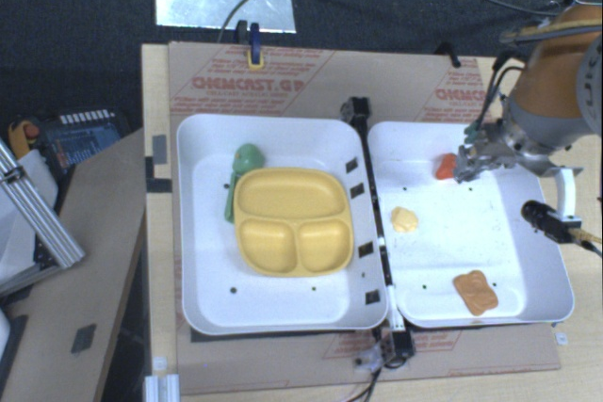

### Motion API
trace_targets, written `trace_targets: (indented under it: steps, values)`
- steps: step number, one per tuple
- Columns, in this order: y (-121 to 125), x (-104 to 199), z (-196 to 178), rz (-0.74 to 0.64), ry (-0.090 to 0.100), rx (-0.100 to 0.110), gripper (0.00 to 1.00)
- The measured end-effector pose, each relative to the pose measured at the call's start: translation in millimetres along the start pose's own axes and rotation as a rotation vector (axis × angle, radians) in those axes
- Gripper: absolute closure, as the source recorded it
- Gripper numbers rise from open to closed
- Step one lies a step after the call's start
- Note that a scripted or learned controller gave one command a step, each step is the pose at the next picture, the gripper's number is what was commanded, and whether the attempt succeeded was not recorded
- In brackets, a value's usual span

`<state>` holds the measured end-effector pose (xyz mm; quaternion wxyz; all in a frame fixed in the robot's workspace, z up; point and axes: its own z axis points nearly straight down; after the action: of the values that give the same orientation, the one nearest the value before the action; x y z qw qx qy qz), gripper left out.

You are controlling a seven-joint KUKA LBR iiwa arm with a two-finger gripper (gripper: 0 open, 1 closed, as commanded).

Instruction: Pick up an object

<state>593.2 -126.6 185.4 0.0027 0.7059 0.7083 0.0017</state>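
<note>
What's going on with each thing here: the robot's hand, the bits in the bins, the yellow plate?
End effector: low in the right bin's far corner, beside the orange piece.
Orange piece: lying on the bin floor.
Pale yellow piece: lying loose, mid right bin.
Brown piece: lying flat near the front.
Yellow plate: right way up in the left bin.
Green thing: partly tucked under the plate's far edge.
</note>
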Motion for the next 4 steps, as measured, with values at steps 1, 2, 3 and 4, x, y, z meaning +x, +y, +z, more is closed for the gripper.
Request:
trace_targets:
  steps: [1,2,3,4]
  values:
    - [1.2,-0.2,-23.7,0.0,0.001,0.003,1.0]
    - [-9.2,44.7,-21.2,-0.004,0.002,0.005,1.0]
    - [-5.7,100.9,-21.0,-0.007,0.003,0.004,1.0]
    - [-12.7,149.1,-37.5,-0.006,0.003,0.004,1.0]
